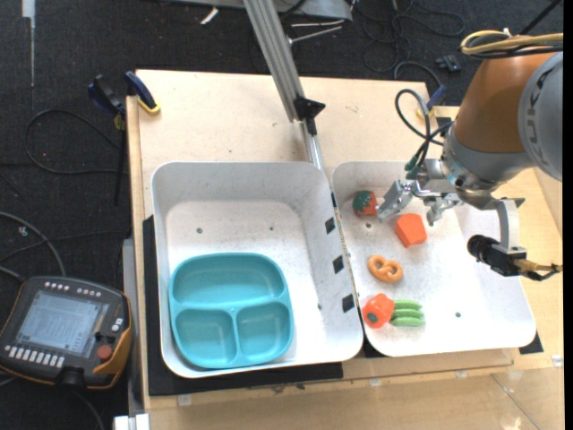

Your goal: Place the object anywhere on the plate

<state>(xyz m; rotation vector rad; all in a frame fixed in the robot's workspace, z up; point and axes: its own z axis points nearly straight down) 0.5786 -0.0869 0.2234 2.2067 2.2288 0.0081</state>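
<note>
Jaws spread open, nothing between them; gripper hangs over right bin, just above orange block at centre right of frame. Teal plate sits lower left in left bin. Pretzel below block

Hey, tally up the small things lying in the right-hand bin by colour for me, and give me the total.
Orange: 2, the orange block and the pretzel-shaped piece
Red and green: 1, the small round piece
Orange-red and green: 1, the carrot-like piece
Total: 4
</note>
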